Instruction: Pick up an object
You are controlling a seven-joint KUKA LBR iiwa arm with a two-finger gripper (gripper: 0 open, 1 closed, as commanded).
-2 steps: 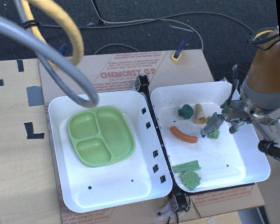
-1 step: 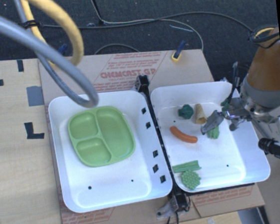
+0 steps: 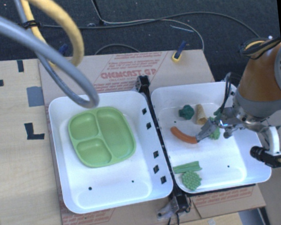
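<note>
My gripper (image 3: 216,131) hangs low over the middle of the right bin (image 3: 248,170), open, its two dark fingers spread apart. A small light green piece (image 3: 214,135) lies between them, close to the left finger (image 3: 204,134); nothing is gripped. Just left of the gripper lies an orange sausage-shaped toy (image 3: 183,135). A dark green leafy toy (image 3: 186,112) and a tan cone (image 3: 200,113) sit behind it. A flat green strip (image 3: 187,167) and a round green waffle-patterned piece (image 3: 191,180) rest at the bin's front left.
The left bin (image 3: 74,192) holds a light green divided plate (image 3: 102,136). A black divider with clips (image 3: 156,138) runs between the bins. A grey hose (image 3: 49,59) and a yellow hose (image 3: 67,22) arch over the top left. The arm's grey and orange body (image 3: 260,80) stands over the right bin's right edge.
</note>
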